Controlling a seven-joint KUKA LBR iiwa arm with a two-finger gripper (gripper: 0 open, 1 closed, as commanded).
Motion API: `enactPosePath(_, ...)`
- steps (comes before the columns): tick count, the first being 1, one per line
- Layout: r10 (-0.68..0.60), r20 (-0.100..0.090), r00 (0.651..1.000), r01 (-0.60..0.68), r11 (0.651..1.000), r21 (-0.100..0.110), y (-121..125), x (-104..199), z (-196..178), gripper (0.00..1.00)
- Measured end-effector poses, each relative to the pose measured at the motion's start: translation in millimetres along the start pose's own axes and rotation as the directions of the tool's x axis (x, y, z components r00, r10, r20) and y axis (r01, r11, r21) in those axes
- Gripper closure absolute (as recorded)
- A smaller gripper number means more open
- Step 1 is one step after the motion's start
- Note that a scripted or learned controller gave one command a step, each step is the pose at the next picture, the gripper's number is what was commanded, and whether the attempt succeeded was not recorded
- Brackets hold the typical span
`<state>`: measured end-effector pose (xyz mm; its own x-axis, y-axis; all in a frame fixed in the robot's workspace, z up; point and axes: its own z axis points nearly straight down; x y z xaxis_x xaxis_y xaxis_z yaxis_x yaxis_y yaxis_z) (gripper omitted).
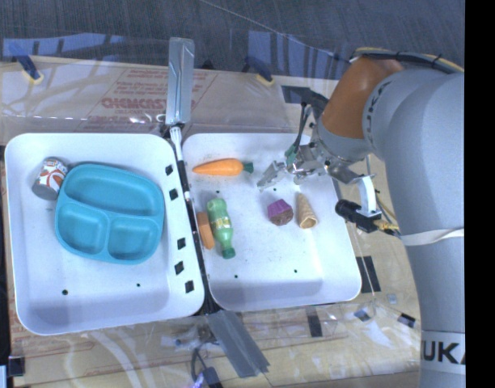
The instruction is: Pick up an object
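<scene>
Jaws (286,170) hang over the upper middle of the right bin (336,277), and whether they are apart or together cannot be told; nothing shows between them. Just left of them lies a carrot (219,167), its green end pointing toward the arm. Below them sit a purple piece (280,212) and a cone (305,211), side by side and close to touching. Near the bin's left wall a green bottle (221,227) lies beside an orange piece (205,229), the two touching. The left bin (86,305) holds a blue tray (108,212) with three compartments; a round striped thing (48,176) rests against its upper left corner. The tabletop (377,297) shows beneath.
</scene>
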<state>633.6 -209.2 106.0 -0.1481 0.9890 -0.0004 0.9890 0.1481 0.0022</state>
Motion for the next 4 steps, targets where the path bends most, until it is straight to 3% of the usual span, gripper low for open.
enactPosePath(1, 0.065, -0.005, 0.998, -0.065, 0.998, 0.004, -56.7, 11.9, 13.6, 0.0)
enactPosePath(2, 0.063, -0.002, 0.998, -0.063, 0.998, 0.004, -56.4, 10.1, 2.5, 1.0)
enactPosePath(3, -0.123, 0.0, 0.992, 0.123, 0.992, -0.003, -24.3, 97.4, -83.8, 1.0)
enactPosePath(4, -0.248, -0.004, 0.969, 0.248, 0.969, 0.007, -29.0, 80.2, -31.6, 1.0)
